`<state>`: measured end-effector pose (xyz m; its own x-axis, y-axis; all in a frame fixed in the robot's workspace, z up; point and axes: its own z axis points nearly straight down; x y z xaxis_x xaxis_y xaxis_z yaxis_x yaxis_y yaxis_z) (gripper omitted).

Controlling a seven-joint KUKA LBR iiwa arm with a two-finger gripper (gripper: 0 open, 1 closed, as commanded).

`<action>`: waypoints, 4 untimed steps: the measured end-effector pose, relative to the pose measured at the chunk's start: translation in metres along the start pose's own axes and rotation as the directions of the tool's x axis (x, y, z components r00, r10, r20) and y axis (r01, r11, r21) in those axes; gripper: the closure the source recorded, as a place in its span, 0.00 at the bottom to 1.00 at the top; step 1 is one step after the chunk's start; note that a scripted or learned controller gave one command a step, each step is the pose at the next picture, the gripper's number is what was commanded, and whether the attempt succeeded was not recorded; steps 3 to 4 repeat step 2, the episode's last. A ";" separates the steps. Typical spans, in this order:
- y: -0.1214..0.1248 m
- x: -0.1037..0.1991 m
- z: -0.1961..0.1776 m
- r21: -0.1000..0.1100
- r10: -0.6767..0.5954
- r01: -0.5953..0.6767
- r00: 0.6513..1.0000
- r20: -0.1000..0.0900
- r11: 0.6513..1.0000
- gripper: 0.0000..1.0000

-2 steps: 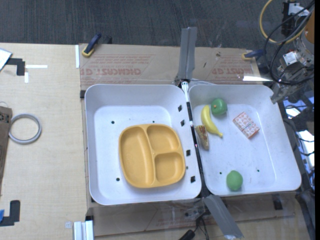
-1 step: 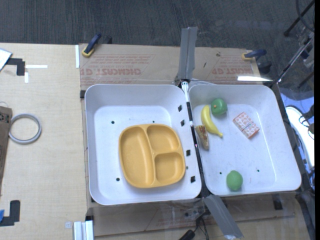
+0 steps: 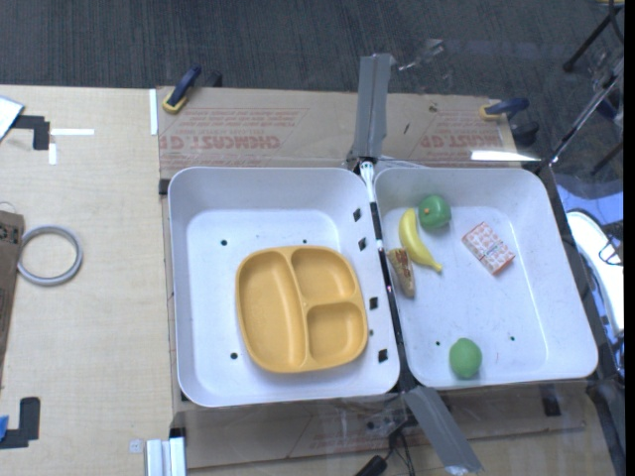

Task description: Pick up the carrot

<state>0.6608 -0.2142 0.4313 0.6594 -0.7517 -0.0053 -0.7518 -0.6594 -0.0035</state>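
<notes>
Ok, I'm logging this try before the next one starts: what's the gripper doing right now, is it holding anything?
Gripper: cannot be told from this picture. The banana lies loose in the right bin.

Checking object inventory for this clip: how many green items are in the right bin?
2. One green fruit sits near the back of the right bin, touching the top of the banana. The other green item lies alone near the front wall. Nothing seems hidden.
</notes>
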 end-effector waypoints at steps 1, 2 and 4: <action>-0.009 -0.011 0.018 0.001 -0.492 0.492 0.871 0.002 0.871 1.00; 0.025 -0.030 -0.006 0.004 -0.605 0.604 0.797 0.002 0.797 1.00; 0.025 -0.030 -0.006 0.004 -0.605 0.604 0.797 0.002 0.797 1.00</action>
